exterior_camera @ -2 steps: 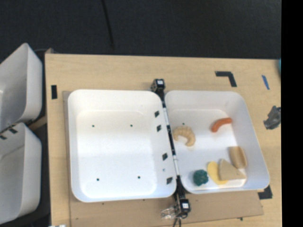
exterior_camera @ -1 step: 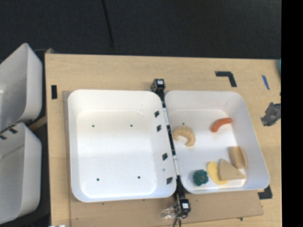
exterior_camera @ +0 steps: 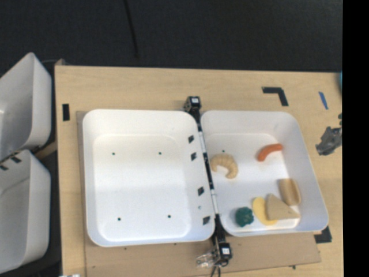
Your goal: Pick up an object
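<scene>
Two shallow white bins sit side by side on a light wooden bench (exterior_camera: 144,88). The left bin (exterior_camera: 138,178) has a bare white floor marked by a few small dark dots. The right bin (exterior_camera: 253,126) holds all the loose objects. All positions below are given relative to the right bin.

Contents of the right bin:
- A pale croissant-shaped piece (exterior_camera: 225,165) lies near the bin's left wall, at mid-height.
- An orange curved piece, resembling a shrimp (exterior_camera: 268,151), lies in the upper centre of the bin floor.
- A tan bread-like piece (exterior_camera: 289,190) lies against the right wall, in the lower half.
- A beige wedge (exterior_camera: 280,209) lies in the lower right corner, overlapping a yellow round piece (exterior_camera: 260,208) just to its left.
- A dark green lump (exterior_camera: 244,216) lies at the lower wall, just left of the yellow round piece.

The gripper (exterior_camera: 329,140) appears as a small grey shape outside the right bin, beyond its right wall, level with the upper half of the bin. Whether it is wide or narrow cannot be determined. Nothing is seen held in it. The orange curved piece is the object nearest to it, well apart to its left and slightly lower; the remaining objects lie farther down and to the left.
</scene>
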`<state>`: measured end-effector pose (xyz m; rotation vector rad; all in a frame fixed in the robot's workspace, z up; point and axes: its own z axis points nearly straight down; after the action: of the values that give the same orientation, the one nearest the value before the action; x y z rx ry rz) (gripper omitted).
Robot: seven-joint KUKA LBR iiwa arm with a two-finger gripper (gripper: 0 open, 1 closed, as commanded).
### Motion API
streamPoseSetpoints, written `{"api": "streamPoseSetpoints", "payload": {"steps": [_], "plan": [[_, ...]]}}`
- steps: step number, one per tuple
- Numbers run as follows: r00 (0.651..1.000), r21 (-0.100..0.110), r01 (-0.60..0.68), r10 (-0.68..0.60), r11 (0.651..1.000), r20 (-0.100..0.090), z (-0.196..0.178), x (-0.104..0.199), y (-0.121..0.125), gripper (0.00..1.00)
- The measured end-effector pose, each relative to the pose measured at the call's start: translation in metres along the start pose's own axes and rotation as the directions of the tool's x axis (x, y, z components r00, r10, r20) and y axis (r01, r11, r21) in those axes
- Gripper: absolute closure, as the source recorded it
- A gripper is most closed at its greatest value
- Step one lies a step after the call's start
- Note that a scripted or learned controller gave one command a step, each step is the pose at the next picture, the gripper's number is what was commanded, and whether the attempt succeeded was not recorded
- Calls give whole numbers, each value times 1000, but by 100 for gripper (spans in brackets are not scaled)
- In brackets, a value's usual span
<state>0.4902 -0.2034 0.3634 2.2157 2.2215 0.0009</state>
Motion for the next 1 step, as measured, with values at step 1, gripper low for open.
{"api": "streamPoseSetpoints", "payload": {"steps": [1], "plan": [[1000,5,-2,2,1000,-1,48,-7,20,100]]}}
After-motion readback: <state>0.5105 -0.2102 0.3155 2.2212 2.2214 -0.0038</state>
